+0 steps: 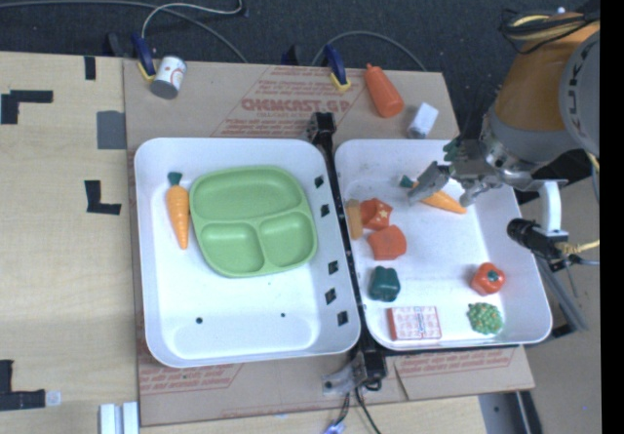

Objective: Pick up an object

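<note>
My gripper (450,187) hangs low over the back of the right bin (517,256), open, one finger to the left and one to the right. A small orange wedge (446,201) lies on the bin floor just under and between the fingers; I cannot tell if they touch it. Further forward in this bin are an orange-red piece (375,215), a red lump (387,243), a green pepper (384,283), a red tomato (487,278), a broccoli floret (485,317) and a pink patterned box (414,323).
The left bin (156,266) holds a green divided plate (255,219) and a carrot (177,211) along its left side. Behind the bins on the cardboard lie an orange carrot (383,91), a white cube (423,119) and a small can (169,76).
</note>
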Robot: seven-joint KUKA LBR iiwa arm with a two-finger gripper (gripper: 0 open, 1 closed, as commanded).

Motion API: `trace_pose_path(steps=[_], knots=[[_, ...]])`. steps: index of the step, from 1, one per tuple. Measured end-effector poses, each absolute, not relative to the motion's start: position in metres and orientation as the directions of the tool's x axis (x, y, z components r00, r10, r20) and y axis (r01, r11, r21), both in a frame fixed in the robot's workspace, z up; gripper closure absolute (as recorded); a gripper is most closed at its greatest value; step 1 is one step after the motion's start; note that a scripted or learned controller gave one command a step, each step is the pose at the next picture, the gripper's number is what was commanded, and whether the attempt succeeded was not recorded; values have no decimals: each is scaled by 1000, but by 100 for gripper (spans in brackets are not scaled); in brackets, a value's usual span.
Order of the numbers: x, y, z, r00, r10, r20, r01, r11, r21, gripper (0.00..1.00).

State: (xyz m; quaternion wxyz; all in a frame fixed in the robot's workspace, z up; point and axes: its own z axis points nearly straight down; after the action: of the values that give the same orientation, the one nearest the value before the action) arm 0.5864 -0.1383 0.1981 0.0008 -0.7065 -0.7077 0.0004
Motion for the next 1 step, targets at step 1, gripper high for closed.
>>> trace_pose_path(steps=[1], knots=[[573, -103, 101, -2, 1000, 1, 1000, 2, -6, 0]])
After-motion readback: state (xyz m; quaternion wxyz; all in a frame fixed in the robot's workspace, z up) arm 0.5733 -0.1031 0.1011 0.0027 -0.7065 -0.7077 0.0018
